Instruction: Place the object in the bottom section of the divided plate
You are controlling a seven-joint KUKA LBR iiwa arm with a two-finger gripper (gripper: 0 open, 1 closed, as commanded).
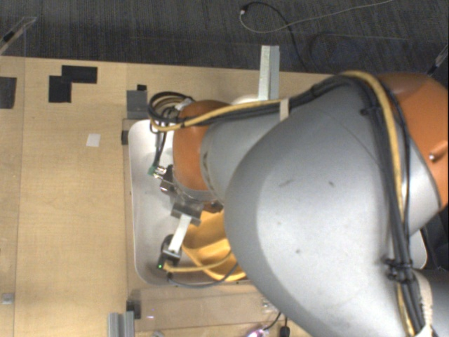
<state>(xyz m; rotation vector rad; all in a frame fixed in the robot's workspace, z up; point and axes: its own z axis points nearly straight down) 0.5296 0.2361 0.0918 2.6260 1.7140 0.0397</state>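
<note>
Pincer (186, 209) sits low over the white bin (143, 209), tucked under the grey arm (316, 209). How wide it stands cannot be told, nor whether it holds or touches anything. Just beside it, toward the bin's lower edge in the camera view, lies a yellow plate (214, 246), mustard-coloured with a smooth curved rim. The arm covers most of the plate and its sections are hidden. What is to be placed cannot be made out. The bin rests on a pale wooden bench (70, 223).

Arm (316, 209) over bin (142, 209); left strip bare.
</note>
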